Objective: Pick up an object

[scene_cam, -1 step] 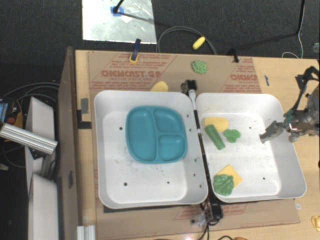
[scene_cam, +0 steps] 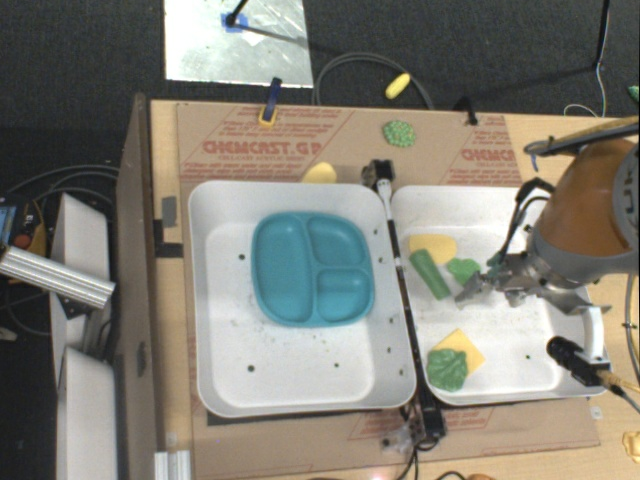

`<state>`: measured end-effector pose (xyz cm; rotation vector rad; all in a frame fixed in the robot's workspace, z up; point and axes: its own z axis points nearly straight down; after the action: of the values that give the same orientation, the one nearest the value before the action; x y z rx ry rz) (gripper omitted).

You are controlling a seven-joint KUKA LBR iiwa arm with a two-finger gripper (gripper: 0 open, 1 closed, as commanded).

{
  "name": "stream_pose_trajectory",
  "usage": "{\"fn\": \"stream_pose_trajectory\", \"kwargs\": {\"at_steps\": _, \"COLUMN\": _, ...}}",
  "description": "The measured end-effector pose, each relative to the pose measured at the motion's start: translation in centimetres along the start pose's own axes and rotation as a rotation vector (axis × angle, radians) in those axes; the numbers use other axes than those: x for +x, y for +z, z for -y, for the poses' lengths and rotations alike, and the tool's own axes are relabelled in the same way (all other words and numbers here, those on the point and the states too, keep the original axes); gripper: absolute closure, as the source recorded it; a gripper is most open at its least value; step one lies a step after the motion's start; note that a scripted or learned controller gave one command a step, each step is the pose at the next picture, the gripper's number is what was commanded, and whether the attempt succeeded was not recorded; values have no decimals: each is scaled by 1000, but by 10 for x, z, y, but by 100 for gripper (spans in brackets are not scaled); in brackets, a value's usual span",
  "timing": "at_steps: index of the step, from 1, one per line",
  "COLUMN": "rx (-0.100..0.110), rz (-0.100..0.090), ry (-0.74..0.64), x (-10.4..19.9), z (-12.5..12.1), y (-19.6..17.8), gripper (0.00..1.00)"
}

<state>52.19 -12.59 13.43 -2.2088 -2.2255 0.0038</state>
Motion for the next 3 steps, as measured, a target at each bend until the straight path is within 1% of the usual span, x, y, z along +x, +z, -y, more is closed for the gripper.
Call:
{"fn": "stream_pose_trajectory", "kwargs": {"at_steps": 1, "rx": -11, "rz": 4, "ry": 1, "x": 4, "z": -55, "y": 51, "gripper": 0}}
{"fn": "stream_pose_trajectory", "kwargs": {"at_steps": 2, "rx": -16, "rz": 3, "ry": -2, "x": 30, "z": -131, "y": 44, "gripper": 0}}
{"fn": "stream_pose_trajectory", "kwargs": {"at_steps": 3, "rx": -5, "rz": 2, "ry": 6, "x": 41, "z": -105, "y": 50, "gripper": 0}}
